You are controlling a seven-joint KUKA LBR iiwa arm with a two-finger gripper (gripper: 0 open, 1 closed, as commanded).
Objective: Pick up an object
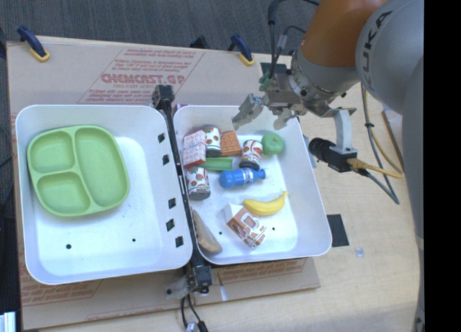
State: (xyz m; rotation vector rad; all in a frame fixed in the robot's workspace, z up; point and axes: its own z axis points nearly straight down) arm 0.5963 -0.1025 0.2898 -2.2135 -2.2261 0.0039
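The right bin [311, 194] holds several small items. Among them are a blue bottle [241, 177], a yellow banana [265, 204], a green round piece [273, 143], an orange block [230, 143], a green cucumber [216, 163] and red-and-white cans [196, 149]. A red-and-white carton [247, 228] lies near the bin's front. My gripper [263, 114] hangs above the far edge of this bin, just behind the orange block and the green piece. Its fingers [244, 111] are spread open and nothing is between them.
The left bin [144, 230] holds a light green divided plate [77, 171]. A brown bread-like piece [207, 238] lies at the right bin's front left corner. A black clip rail [173, 172] runs between the bins. Cables and a black connector [331, 154] hang right of the bin.
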